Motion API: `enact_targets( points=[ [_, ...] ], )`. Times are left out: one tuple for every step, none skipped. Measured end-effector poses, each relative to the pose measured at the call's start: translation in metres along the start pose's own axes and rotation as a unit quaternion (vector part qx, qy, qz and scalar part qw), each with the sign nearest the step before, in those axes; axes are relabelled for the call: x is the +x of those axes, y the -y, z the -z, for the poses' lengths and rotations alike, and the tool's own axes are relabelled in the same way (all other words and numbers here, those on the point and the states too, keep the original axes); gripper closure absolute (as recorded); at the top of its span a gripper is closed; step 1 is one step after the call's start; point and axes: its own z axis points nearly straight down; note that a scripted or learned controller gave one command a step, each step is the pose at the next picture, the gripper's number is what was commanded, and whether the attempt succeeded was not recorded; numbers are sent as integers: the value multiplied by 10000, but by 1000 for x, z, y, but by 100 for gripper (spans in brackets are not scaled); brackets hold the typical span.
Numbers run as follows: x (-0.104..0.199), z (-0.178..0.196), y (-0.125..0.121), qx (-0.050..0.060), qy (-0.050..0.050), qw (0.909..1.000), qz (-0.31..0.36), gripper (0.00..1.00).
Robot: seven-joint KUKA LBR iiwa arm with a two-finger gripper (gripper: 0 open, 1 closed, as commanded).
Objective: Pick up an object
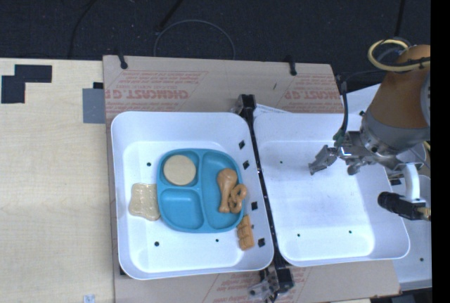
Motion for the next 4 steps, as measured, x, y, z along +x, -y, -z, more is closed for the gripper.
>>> enact_targets(
  points=[
    [3, -61, 8, 5, -3, 10000, -4, 0],
    [4, -88, 8, -12, 2, 10000, -8, 0],
    [3, -76, 8, -25, 6, 10000, -29, 100],
    [-2, -16, 1, -50, 13, 10000, 6, 100]
  ],
)
